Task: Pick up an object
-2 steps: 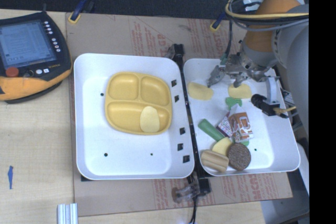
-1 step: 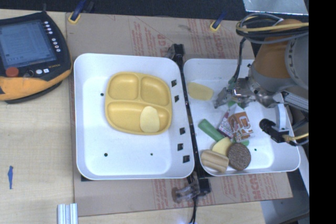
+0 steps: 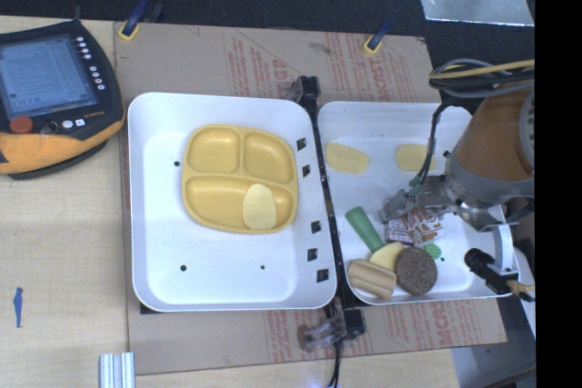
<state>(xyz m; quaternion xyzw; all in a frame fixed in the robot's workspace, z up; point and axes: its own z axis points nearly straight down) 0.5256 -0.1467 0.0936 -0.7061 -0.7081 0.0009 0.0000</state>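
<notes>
Camera view, looking down on the table: the arm reaches in from the right and the claw sits low over the right bin, right at the edge of a crinkly red-and-white wrapper. Honestly can't tell if the claw is released or clenched, since the wrist blocks that bit. I don't see anything clearly grasped in it, so I'd call the pick not yet done.

The stuff up for grabs is mostly bunched in the near half of that bin. There's the wrapper, a green stick just left of it, and then a yellow wedge, a brown disc and a wooden block, those last three touching each other. Two pale ovals lie apart toward the far wall.

What I'd worry about: the wrapper looks thin and floppy, so a pinch could slide off it, or catch only a corner and drop it on the lift. The pile is also tight enough that coming down could shove the wedge or the stick aside instead of catching anything, or drag two things up at once.

The left bin with the yellow tray and its pale piece is well apart, so no trouble there.
</notes>
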